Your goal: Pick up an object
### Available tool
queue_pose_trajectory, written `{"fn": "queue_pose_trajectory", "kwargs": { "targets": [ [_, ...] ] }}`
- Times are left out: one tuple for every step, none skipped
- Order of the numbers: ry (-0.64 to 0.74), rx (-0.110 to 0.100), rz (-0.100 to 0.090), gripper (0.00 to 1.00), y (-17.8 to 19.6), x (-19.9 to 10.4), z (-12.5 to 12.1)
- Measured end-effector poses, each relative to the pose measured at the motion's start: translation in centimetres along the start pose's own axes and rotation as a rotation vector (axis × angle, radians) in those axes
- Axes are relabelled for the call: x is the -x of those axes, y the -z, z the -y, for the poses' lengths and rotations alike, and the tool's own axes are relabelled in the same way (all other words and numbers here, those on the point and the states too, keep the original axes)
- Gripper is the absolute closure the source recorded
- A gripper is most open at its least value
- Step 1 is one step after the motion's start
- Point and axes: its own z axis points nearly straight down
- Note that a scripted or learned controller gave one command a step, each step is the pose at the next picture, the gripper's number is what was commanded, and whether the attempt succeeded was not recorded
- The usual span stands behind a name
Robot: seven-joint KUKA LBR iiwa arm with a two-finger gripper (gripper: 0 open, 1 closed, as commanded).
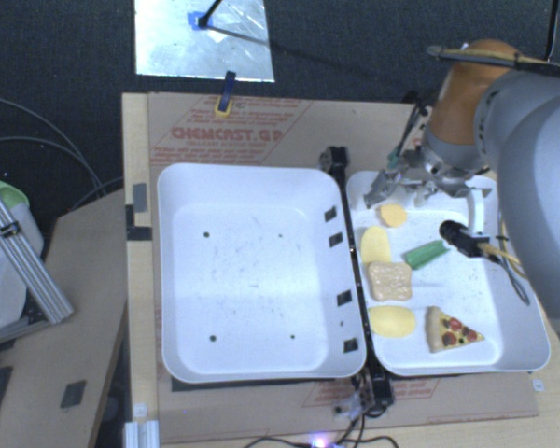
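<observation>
Right now your pincer [388, 183] hangs over the right bin's [523, 343] far end, near a small yellow piece [392, 216]; whether it's clenched, you probably cannot tell.

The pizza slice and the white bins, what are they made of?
The pizza slice looks like moulded toy plastic: flat colours, neat red dots, though rubber is possible. The white bins look like thin formed plastic, smooth with a slight sheen and rounded corners.
</observation>
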Motion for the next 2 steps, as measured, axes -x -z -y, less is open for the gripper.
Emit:
{"fn": "queue_pose_trajectory", "kwargs": {
  "targets": [
    [-0.016, -0.011, 0.001, 0.00, 0.1, 5.1, 7.8],
    [-0.006, -0.003, 0.001, 1.00, 1.2, 4.7, 7.4]
  ]
}}
